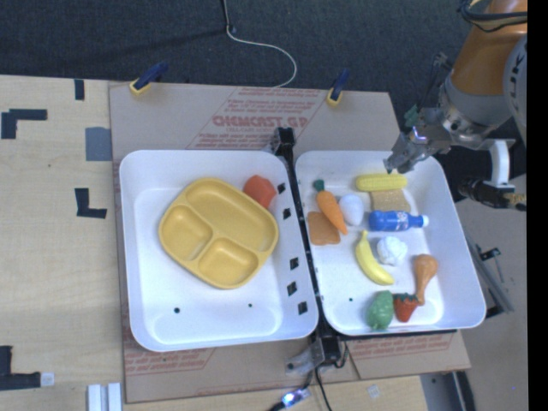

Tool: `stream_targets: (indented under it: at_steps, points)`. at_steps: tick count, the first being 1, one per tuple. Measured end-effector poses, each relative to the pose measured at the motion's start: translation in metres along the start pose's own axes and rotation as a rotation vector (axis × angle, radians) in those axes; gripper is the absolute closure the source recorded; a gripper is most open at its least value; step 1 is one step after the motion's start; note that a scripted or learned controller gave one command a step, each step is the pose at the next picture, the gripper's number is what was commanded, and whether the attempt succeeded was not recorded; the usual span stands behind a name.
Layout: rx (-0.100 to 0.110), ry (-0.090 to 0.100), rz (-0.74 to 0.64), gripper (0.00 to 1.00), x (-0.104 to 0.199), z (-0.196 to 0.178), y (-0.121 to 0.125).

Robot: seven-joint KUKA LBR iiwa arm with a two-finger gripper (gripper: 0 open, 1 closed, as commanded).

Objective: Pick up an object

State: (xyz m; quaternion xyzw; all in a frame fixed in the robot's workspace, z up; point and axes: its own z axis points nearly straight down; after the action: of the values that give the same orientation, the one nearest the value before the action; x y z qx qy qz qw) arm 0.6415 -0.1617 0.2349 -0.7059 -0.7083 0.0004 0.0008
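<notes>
While the gripper [399,163] hangs over the upper edge of the right bin [458,255], just above the corn cob [381,182], nothing is seen between its fingers, and I cannot tell if they are apart or closed. Below the corn cob, in the middle right of the frame, lie a cracker [389,200], a blue bottle [396,222], a carrot [330,210], a banana [372,262], a chicken leg [423,272] and a green vegetable [380,310]. At the centre left of the frame, the left bin [141,255] bears a yellow divided tray [217,232], with an orange-red object [259,190] touching its upper right corner.
</notes>
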Motion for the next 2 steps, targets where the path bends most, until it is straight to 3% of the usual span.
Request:
stream_targets:
  at_steps: [2]
  points:
    - [0.004, 0.001, -0.001, 1.0, 0.085, 0.01, -0.067]
